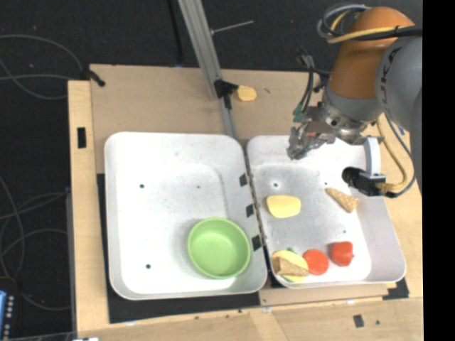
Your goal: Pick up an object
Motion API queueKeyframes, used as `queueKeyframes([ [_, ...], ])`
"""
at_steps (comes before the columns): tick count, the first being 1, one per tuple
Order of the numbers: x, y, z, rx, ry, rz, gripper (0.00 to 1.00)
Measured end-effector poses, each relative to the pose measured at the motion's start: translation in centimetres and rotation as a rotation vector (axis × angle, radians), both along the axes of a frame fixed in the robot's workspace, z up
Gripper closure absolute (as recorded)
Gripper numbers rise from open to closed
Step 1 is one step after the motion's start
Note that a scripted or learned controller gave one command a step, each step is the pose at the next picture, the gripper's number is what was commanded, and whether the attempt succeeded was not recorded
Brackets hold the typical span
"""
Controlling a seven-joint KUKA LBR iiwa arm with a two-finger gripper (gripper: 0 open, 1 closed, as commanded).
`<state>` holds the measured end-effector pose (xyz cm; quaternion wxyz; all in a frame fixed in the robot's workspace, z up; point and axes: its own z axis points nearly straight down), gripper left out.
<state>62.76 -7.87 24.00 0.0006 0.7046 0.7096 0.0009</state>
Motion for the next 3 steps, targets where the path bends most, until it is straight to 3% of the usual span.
queueKeyframes([
  [1, 0.8, 4.9, 1.0, 0.001, 0.000, 0.001, 1.00],
  [3, 3.5, 15.1, -0.9, -0.001, 0.001, -0.001, 1.00],
])
